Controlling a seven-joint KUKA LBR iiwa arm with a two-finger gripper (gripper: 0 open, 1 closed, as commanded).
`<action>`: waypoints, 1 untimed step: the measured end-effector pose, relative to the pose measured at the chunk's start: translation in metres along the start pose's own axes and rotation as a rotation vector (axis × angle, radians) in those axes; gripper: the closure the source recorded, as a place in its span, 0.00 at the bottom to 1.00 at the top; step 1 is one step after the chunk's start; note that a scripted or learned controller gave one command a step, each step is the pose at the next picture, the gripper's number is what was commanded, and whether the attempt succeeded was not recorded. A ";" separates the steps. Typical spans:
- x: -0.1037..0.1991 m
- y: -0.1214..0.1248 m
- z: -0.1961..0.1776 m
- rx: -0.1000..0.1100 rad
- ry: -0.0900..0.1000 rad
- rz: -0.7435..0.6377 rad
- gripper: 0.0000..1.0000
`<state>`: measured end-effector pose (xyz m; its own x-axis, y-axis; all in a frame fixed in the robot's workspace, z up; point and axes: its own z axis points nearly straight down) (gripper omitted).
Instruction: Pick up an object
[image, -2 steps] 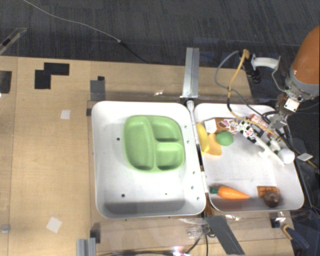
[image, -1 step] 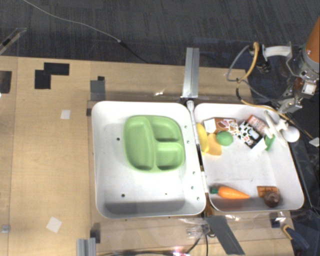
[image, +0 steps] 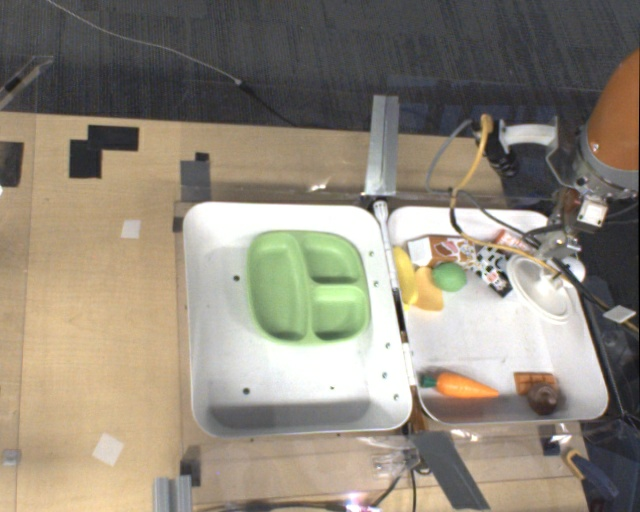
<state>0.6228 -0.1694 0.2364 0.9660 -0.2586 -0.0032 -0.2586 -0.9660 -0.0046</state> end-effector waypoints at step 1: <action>0.054 0.022 -0.008 -0.002 0.002 -0.063 1.00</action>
<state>0.6691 -0.2045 0.2443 0.9804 -0.1971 -0.0010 -0.1971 -0.9804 -0.0028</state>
